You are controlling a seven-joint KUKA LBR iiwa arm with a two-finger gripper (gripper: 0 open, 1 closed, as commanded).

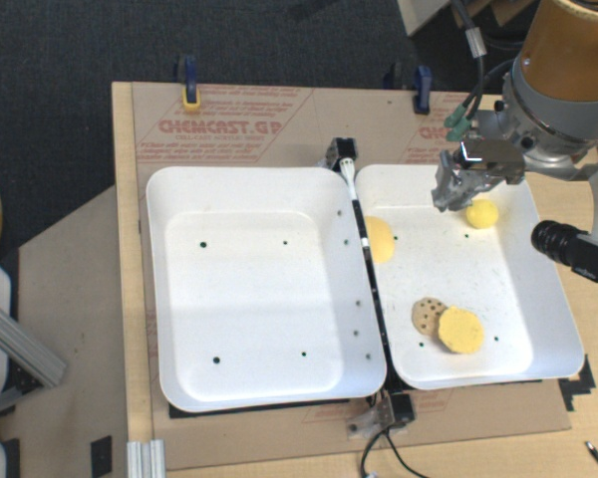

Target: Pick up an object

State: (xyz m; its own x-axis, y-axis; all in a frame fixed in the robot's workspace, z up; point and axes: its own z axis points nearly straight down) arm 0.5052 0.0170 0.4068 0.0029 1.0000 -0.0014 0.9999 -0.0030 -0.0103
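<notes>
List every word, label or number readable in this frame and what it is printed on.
"CHEMCAST GP" in red, on the brown board under the bins, left of centre.
The same red print repeats at the board's right, partly hidden and too blurred to read.
Smaller red lines around the print: too small to read.

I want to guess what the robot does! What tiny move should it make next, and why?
Probably a short drop straight down. The gripper hangs over the right bin, right beside the small yellow ball, and nothing shows between its fingers. Nudging toward the ball while lowering looks the likeliest way to catch it.
</notes>
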